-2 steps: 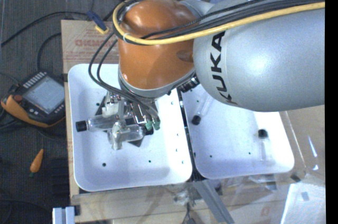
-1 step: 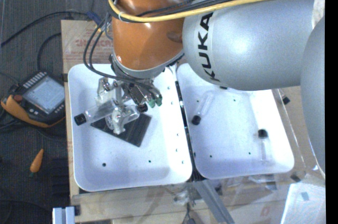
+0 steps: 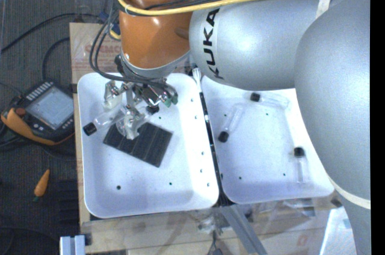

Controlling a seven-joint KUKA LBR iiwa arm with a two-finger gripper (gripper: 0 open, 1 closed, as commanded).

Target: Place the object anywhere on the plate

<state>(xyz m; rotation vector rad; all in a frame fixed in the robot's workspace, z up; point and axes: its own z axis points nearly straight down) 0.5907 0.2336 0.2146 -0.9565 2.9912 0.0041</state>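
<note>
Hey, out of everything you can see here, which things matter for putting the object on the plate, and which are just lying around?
For the job:
- dark ribbed plate in the left bin
- clear tube with a black cap beside the plate
- gripper above the plate's upper edge

Lying about:
- capped tubes in the right bin
- handheld pendant on the floor
- orange object on the floor

plate (image 3: pixel 139 142) lies in left bin (image 3: pixel 102 187), tubes (image 3: pixel 231 122) in right.

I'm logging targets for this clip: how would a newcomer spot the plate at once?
Start at the left white bin. On its floor, just under the gripper, lies the dark, flat, ribbed rectangular plate, set at a slant. It is the bin's largest dark item, far bigger than the small black cap near the left wall.
</note>
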